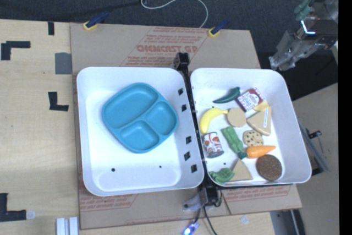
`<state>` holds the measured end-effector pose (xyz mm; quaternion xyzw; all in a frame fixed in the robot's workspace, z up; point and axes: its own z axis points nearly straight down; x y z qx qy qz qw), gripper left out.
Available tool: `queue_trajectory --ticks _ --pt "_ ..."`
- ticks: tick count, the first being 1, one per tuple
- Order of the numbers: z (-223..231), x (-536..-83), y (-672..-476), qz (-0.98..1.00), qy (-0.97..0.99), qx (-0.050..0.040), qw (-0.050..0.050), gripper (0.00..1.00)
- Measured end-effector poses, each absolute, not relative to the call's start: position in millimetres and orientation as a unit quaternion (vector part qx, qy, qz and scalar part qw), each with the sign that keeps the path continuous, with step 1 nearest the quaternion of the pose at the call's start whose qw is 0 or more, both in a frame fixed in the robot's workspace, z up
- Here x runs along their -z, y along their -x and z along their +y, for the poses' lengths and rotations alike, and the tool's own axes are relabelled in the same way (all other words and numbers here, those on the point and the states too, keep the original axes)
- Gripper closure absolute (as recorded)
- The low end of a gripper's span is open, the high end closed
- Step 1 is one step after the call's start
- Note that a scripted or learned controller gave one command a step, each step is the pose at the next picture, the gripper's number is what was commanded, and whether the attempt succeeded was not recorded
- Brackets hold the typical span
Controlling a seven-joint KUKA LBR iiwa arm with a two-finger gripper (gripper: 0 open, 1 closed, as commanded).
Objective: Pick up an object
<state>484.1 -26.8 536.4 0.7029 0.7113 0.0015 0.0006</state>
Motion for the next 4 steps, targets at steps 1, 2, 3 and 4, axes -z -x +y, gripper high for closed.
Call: queue_trajectory --ticks 1,2,3,4 --pt "45 -534 -483.7 0.710 -0.704 -0.0002 0.000 1.00" --pt "114 -534 -483.4 0.710 -0.704 0.0002 -0.001 1.00" --pt "121 -534 -483.7 0.708 -0.706 0.0003 -0.001 1.00" --pt "175 -534 -483.4 0.709 -0.705 0.0002 -0.001 1.00"
